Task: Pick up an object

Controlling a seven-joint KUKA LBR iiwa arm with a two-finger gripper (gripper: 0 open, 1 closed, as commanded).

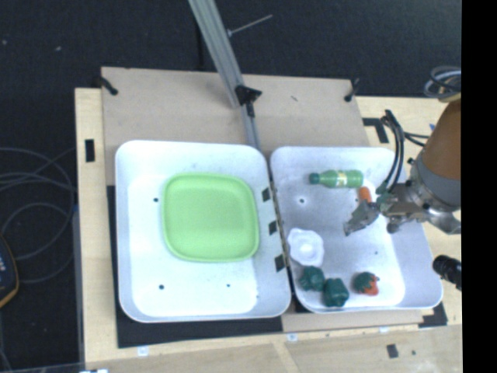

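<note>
Left bin point(140, 231) holds a light green square plate point(210, 217), lying flat near its middle. Right bin point(411, 274): white cup-like item point(305, 248) near left wall, two dark green blocks point(324, 285) just below it near front edge, green-and-red toy point(366, 284) to their right. Green bottle point(337, 179) lies on its side near back wall. Gripper point(362, 220) hangs over right bin's middle, below the bottle; small orange bit point(365, 195) beside it. Finger spread: cannot tell. Nothing visibly pinched.
</note>
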